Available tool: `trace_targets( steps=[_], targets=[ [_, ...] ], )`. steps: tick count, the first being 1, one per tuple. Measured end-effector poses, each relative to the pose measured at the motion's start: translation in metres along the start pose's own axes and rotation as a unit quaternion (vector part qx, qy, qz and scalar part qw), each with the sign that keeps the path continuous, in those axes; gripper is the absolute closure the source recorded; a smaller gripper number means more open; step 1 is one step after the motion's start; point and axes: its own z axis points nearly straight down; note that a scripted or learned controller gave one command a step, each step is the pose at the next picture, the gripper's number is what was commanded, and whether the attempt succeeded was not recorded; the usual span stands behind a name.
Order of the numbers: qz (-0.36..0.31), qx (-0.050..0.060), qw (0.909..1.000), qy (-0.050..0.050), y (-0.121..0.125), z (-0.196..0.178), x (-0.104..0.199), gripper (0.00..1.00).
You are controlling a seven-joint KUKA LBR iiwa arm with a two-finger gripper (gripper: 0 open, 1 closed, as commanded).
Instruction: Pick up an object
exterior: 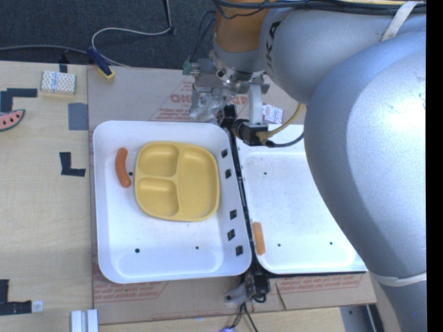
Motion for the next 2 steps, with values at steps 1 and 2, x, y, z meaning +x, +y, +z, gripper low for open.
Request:
trace_targets(
  steps=[1,2],
  targets=[
    [0.001,-0.001,1.0,0.002,0.0,-0.2122,0.063,1.0],
    [-0.001,0.0,1.0,0.0,-0.0002,-0.2208,0.0642,1.0]
  ],
)
